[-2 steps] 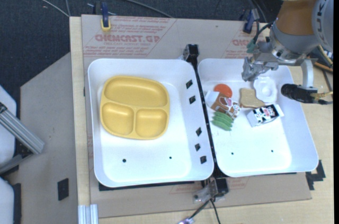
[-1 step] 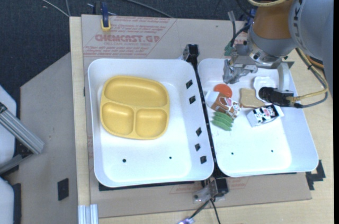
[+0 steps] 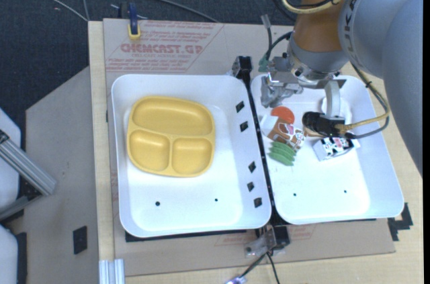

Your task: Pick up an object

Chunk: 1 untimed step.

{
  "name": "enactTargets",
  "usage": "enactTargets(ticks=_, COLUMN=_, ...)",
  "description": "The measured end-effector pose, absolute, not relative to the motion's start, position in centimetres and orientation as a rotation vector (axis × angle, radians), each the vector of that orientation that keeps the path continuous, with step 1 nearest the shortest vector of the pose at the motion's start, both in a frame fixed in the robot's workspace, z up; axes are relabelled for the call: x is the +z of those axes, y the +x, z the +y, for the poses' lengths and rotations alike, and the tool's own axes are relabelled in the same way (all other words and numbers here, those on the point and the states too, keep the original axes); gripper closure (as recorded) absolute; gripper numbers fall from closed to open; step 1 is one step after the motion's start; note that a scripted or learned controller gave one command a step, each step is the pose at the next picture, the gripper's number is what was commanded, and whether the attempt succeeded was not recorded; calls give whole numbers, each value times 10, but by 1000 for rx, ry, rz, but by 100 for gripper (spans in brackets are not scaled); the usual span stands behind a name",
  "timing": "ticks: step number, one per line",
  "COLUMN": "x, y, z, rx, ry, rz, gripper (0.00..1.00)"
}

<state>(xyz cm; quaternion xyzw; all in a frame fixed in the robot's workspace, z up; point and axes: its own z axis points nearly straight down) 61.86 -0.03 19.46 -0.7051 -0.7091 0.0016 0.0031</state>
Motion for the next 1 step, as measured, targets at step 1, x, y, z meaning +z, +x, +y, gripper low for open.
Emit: enactTargets(ticks=1, x=215, y=624, z=51, rx=0, ry=-2213, rz=-2227, gripper=100)
